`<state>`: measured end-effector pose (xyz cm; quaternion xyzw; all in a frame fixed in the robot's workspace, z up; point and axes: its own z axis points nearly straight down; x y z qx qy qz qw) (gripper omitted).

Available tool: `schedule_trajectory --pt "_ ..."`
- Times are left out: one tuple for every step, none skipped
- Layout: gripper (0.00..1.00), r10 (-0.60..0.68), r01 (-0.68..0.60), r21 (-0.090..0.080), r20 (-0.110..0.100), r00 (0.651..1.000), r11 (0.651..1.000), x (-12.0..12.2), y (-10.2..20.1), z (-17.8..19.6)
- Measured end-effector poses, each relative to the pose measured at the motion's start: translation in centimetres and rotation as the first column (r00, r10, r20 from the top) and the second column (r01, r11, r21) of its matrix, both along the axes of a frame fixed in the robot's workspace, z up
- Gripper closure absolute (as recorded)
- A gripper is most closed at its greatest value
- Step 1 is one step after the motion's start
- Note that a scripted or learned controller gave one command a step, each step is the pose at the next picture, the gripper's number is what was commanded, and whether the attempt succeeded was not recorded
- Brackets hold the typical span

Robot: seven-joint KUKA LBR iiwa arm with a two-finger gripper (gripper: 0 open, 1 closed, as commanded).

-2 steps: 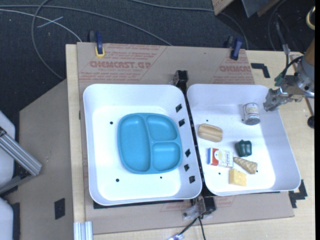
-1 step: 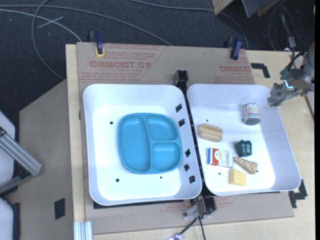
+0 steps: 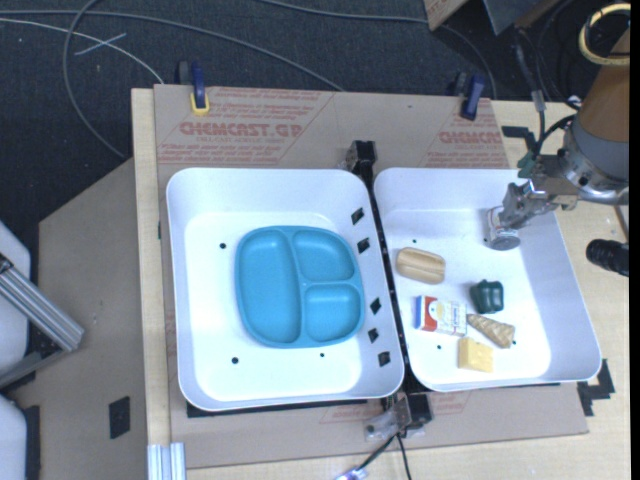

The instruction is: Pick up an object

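Tan board surface (image 3: 150, 268) carries two shallow white plastic bins side by side. Left white bin (image 3: 190, 268) holds a light-blue three-compartment plastic tray (image 3: 298, 286), roughly centred. Right white bin (image 3: 560, 268) holds the pick candidates, all small: tan bread-roll-shaped piece (image 3: 420, 264) near the divider, red-and-white printed carton (image 3: 440, 316) below it, dark green pepper-like piece (image 3: 487, 294), tan wedge (image 3: 491, 330), yellow cheese-like block (image 3: 476, 355). The wedge and the block are just beside each other; the rest lie apart.

Grey arm with orange band (image 3: 605, 118) comes in from the right. Metal hand (image 3: 505, 226) hangs over the far part of the right bin, well apart from every item, nothing between its fingers. Can't tell whether the fingers are wide or narrow: too blurred at this angle.

Step, as I read it: pre-grasp, no target committed. Next move needs travel toward the near side, then descent over one item; the roll or the pepper look most isolated.

Readable text: red "CHEMCAST GP" print on the board behind each bin. Carton print is too small to read.
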<state>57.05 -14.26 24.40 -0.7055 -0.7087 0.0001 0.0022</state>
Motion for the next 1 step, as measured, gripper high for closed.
schedule_trajectory --pt "1.00 0.000 0.000 0.000 -0.001 1.000 1.000 -1.20 5.12 -1.35"
